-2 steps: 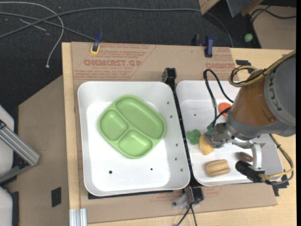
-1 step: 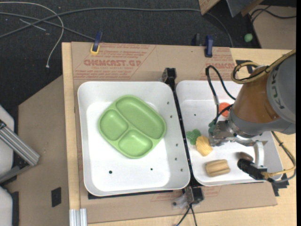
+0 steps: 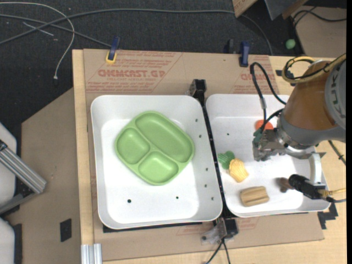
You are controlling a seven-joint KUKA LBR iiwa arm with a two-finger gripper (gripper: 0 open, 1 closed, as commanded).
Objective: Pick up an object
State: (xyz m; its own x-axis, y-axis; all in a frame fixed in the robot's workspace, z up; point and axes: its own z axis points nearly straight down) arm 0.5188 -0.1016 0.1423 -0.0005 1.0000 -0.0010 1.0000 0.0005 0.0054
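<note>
The right bin [image 3: 236, 111] holds a yellow corn-like toy with a green end [image 3: 235, 168], a tan bread-like block [image 3: 253, 196], an orange piece [image 3: 263, 125] half hidden by the arm, and a small dark piece [image 3: 283, 185]. My gripper [image 3: 263, 149] hangs over the middle of the right bin, just right of the corn toy and below the orange piece. The wrist and cables cover its tips. Nothing shows between them.
The left bin [image 3: 110, 197] carries a green three-compartment plate [image 3: 154, 147] at its middle. A black clamp [image 3: 198, 87] sits at the top of the divider between bins. Blue clips [image 3: 114, 48] hold the cardboard at the back edge.
</note>
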